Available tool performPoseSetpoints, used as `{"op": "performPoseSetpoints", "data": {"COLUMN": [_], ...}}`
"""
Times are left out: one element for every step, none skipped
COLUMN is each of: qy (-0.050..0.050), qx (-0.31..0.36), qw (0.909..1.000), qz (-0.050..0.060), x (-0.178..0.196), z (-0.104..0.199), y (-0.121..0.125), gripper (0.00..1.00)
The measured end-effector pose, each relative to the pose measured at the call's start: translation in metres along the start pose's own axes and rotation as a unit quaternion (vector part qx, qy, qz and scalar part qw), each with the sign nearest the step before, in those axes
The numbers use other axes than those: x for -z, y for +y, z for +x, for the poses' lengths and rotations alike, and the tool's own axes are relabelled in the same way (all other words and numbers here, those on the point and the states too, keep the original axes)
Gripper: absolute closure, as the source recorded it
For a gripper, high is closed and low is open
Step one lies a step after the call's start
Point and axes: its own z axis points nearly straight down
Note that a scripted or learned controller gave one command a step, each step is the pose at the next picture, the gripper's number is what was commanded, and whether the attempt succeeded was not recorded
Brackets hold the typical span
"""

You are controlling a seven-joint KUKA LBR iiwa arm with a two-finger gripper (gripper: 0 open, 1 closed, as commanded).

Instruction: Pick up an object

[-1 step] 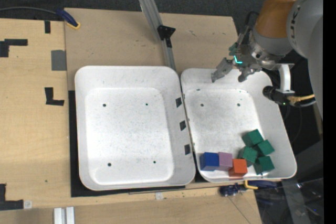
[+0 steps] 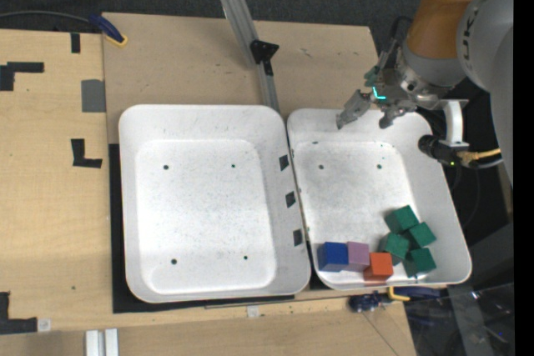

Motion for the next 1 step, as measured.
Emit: {"op": "performPoseSetpoints", "data": {"qy": [-0.001], "qx": [-0.001], "qw": [1.0], "qz": [0.002], "x": [-0.0475], "z": [-0.0074], "y": [-0.0001], "gripper": [0.0]}}
